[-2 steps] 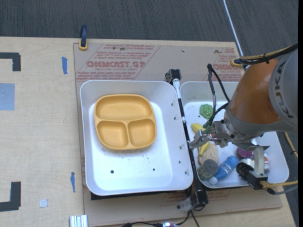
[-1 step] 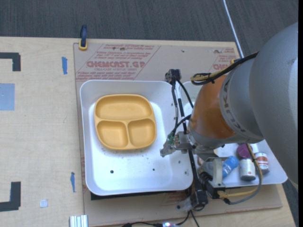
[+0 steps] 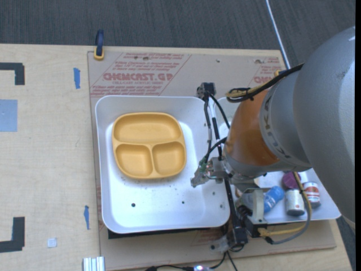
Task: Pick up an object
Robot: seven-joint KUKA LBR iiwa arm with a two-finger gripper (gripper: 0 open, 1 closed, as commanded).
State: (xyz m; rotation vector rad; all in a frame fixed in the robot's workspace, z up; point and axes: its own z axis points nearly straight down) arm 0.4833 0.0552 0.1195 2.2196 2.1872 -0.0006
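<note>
Jaws (image 3: 198,174) hang over the left bin (image 3: 104,151) at its 3 o'clock edge; we can't tell their state. Yellow plate (image 3: 149,145) lies untouched at 9 o'clock of them. Small bottles (image 3: 293,199) sit at 4 o'clock. Pick not yet done, we judge.

A yellow plate (image 3: 149,145) lies flat and right side up in the left bin (image 3: 107,168), toward its far side. It is rounded, with three compartments: one wide at the far side, two smaller nearer. In the right bin, partly behind the arm, lie a blue item (image 3: 274,198), a purple one (image 3: 291,180) and small bottles (image 3: 294,202).
</note>
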